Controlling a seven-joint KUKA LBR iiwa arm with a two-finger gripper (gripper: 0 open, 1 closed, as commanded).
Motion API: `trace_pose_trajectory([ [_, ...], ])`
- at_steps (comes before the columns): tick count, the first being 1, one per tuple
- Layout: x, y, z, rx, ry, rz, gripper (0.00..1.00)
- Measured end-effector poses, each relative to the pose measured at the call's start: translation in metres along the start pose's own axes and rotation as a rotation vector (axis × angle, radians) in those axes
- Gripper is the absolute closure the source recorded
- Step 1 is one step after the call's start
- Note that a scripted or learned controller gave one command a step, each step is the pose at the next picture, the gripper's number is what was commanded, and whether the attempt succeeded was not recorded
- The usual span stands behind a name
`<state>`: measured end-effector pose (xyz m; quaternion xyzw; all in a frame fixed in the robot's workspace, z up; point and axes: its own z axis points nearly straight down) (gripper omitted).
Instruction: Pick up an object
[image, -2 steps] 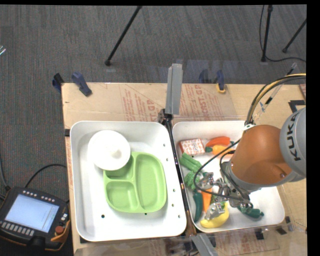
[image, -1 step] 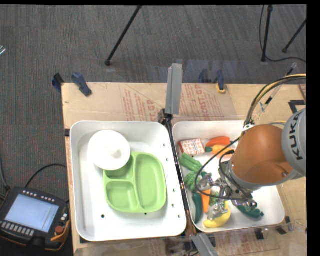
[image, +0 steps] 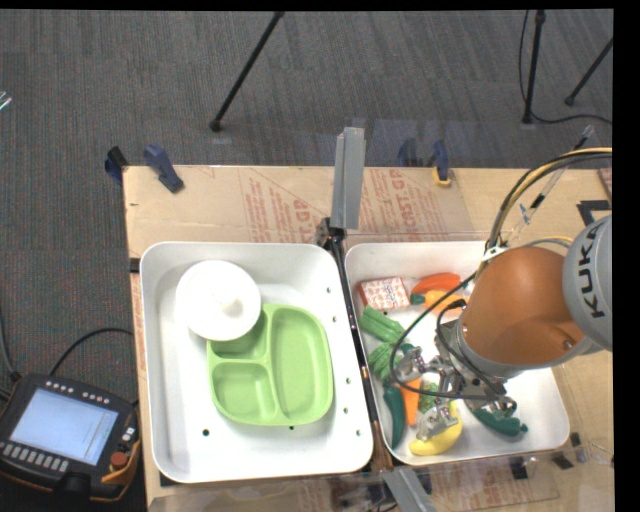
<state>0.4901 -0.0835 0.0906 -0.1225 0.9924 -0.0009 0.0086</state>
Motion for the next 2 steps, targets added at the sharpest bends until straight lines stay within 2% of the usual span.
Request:
trace_pose_trajectory([
  [2,-0.001,-0.0026,0.0021,-0.002,0.008,0.156,0.0],
])
